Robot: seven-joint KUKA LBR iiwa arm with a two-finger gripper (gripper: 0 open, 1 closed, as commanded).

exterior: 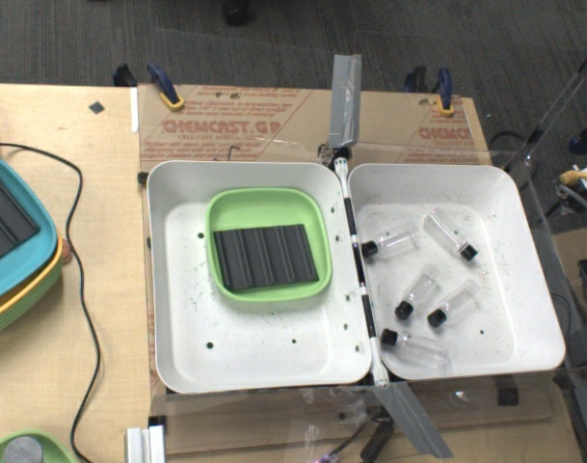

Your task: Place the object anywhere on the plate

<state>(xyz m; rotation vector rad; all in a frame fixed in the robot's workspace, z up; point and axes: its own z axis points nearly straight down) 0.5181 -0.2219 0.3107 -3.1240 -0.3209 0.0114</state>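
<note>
Nothing placed yet — five clear plastic vials with black caps [423,297] lie in the right white bin [524,258], square green plate [266,205] awaits, and the gripper's state I cannot tell.

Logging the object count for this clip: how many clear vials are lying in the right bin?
5, all in the right bin: one upper left, one upper right, two mid-bin, one at the lower left. None looks hidden.

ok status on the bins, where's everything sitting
Green plate in left bin, dark ridged pad on it. Five clear vials loose in right bin, none on the plate. Nothing blocking the plate.
</note>
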